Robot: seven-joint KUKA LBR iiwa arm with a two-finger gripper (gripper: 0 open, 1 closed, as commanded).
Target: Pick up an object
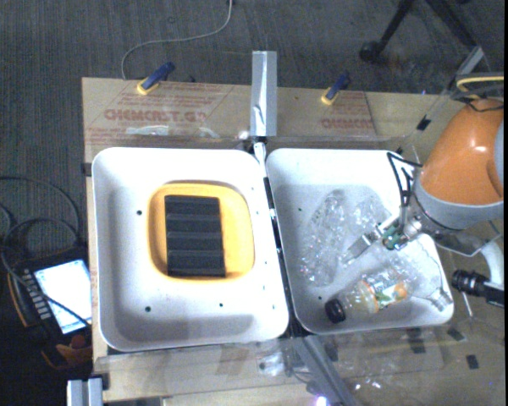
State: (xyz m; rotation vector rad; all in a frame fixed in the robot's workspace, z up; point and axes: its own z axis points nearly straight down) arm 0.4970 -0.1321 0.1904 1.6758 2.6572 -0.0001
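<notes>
Claw (374, 238) low in right bin (281, 227), above crumpled clear plastic (330, 231); opening unclear, hold cannot be told. Plastic bottle (377, 296) lies sideways near front wall, likely target. Yellow tray (201, 230) sits in left bin (110, 252).

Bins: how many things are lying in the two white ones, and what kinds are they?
Yellow tray with black insert, left bin: 1
Clear crumpled plastic item, right bin: 1
Clear bottle with black cap, right bin: 1
Total: 3
</notes>
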